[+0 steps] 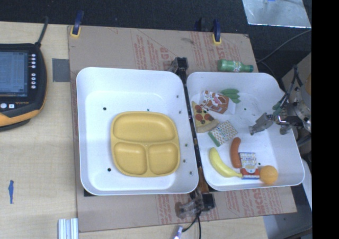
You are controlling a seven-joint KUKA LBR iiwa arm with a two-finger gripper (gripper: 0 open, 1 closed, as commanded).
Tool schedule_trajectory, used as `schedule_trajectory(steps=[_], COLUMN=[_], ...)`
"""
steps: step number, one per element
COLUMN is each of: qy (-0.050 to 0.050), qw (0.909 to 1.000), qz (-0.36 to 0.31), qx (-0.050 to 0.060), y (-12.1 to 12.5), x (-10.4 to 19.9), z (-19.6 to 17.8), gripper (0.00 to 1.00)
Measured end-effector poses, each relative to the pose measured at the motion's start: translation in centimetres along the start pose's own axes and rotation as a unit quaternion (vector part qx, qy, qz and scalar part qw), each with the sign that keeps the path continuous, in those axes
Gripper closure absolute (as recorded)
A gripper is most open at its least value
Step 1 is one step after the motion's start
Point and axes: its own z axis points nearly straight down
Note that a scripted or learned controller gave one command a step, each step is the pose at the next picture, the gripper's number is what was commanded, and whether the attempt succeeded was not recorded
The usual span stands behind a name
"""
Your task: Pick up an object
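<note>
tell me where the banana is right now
The banana lies in the right bin, near its front-left corner, just left of the red sausage and across the divide from the yellow tray.

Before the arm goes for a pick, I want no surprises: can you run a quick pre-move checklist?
1. Objects in the right bin: ok, banana, sausage, orange lie there.
2. Gripper over the right bin: ok, near its right side.
3. Gripper holding anything: cannot tell.
4. Banana free of neighbours: not ok, it is close to the sausage.
5. Yellow tray in the left bin: ok.
</note>
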Motion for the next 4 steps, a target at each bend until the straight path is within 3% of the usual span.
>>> schedule_trajectory(steps=[1,2,3,4], qy=[-0.001,0.0,0.0,-0.001], qw=[1.0,1.0,1.0,1.0], qz=[-0.001,-0.003,-0.003,-0.005], qx=[-0.002,-0.001,-0.001,-0.001], y=[1.0,1.0,1.0,1.0], x=[4.5,4.5,4.5,4.5], z=[10.5,9.5,9.5,8.5], gripper=[0.0,1.0,0.0,1.0])
